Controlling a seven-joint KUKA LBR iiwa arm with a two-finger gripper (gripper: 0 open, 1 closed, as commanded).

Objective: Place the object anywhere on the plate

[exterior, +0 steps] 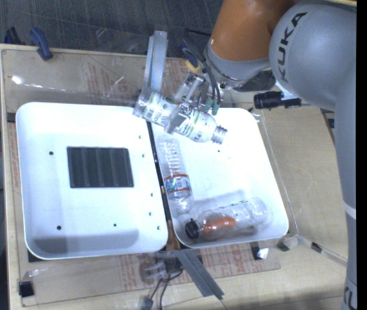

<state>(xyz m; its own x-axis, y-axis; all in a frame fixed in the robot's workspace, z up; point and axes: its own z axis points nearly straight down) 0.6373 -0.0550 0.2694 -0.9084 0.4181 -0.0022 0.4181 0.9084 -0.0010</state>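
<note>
A dark grey ribbed plate [99,166] lies flat in the left bin [41,128]. My gripper [170,112] hangs over the far end of the divider between the two bins. It is shut on a clear plastic bottle [199,128]. The bottle is held crosswise and slightly tilted, its cap end [220,135] pointing right over the right bin. It is raised off the bin floor, to the right of and beyond the plate.
The right bin [264,154] holds a clear bottle with a blue and red label [177,181] along its left wall. A clear bottle with orange contents [225,221] lies across its front. The arm's orange band [244,18] rises at the upper right.
</note>
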